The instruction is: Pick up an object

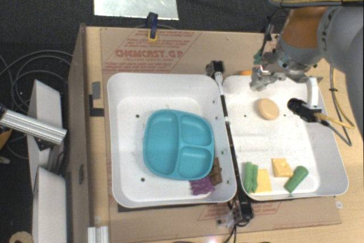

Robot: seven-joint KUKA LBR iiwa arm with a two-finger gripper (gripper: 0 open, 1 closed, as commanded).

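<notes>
Nearest the camera: a green stick [296, 178], a yellow block [281, 167], a flat yellow piece [263, 180] and a green pair [249, 174] lie in a loose row by the front wall of the right bin [333, 148].
Likely target: the tan round piece [267, 108]. It lies alone on bare floor in the far half of the right bin, well apart from the front row.
Jaws: at the end of the arm [318, 31], over the far wall of that bin, near the tan piece but beyond it and not touching. I cannot tell whether they are spread or pressed together.
Doing it well: my judgement is to centre over the tan piece, come straight down and grip low, since its rounded top may slip out.
Orange bit [245, 72]: at the far wall just beside the jaws, mostly hidden, so its kind is unclear.
Left bin [122, 122]: holds a teal divided plate [179, 145]. A purple scrap [200, 186] and a brown piece [216, 173] sit at the plate's near right edge, their shapes hard to read.
Counter [170, 48]: brown board under both bins.
</notes>
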